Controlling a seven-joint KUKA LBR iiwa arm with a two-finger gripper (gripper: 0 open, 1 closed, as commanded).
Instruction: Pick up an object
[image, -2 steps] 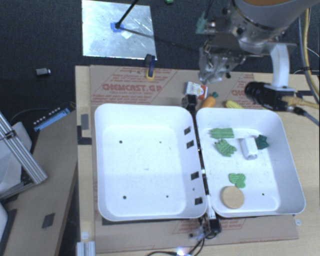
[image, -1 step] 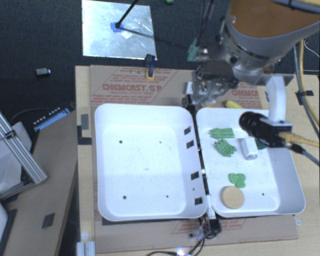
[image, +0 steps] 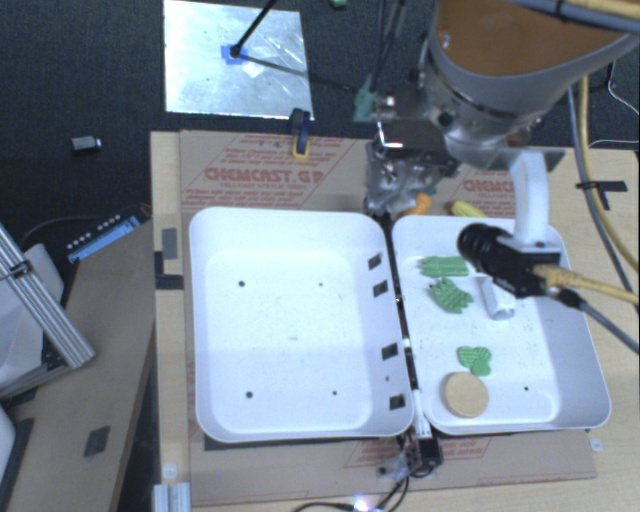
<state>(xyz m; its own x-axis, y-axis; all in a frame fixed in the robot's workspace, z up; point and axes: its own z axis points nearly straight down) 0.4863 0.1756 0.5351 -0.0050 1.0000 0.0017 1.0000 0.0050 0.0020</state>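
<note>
2 white bins (image: 290, 330) looked like smooth, slightly glossy plastic. Board (image: 262, 172) beneath them was matt brown cardboard with red print. 3 green pieces (image: 450, 296) had a ribbed, rough texture. Tan disc (image: 466, 395) appeared matt. Foil-like sheet (image: 238, 58) was shiny, crinkled metal.

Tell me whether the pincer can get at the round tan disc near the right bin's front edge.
Probably yes: the round tan disc lies flat in the open, apart from the green piece just behind it. The pincer sits at the bin's far rim.
</note>
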